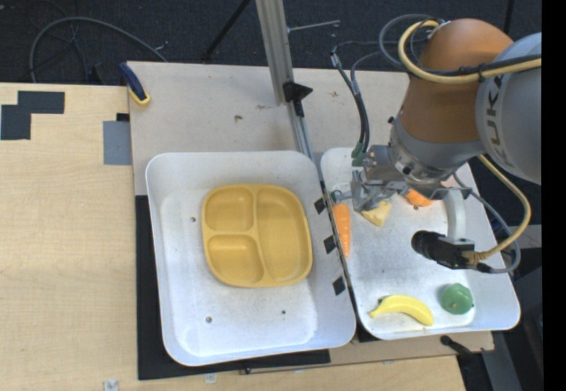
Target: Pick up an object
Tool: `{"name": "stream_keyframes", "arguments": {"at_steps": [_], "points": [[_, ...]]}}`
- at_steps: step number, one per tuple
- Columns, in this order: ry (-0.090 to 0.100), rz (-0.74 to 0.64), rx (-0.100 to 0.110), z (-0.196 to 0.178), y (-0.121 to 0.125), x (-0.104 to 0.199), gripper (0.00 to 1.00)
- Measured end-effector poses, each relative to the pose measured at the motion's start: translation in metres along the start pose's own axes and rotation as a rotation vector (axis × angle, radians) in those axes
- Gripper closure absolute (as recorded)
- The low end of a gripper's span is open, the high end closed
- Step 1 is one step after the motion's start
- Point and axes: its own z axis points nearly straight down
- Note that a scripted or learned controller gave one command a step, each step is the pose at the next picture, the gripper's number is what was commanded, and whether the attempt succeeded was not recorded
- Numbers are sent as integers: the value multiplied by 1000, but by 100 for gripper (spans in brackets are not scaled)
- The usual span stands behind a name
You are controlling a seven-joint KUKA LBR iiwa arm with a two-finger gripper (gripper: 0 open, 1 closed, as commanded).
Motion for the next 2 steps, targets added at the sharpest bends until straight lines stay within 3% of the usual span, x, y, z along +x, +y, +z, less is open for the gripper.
{"name": "stream_keyframes", "arguments": {"at_steps": [2], "points": [[0,-1,1,34,-38,97,100]]}}
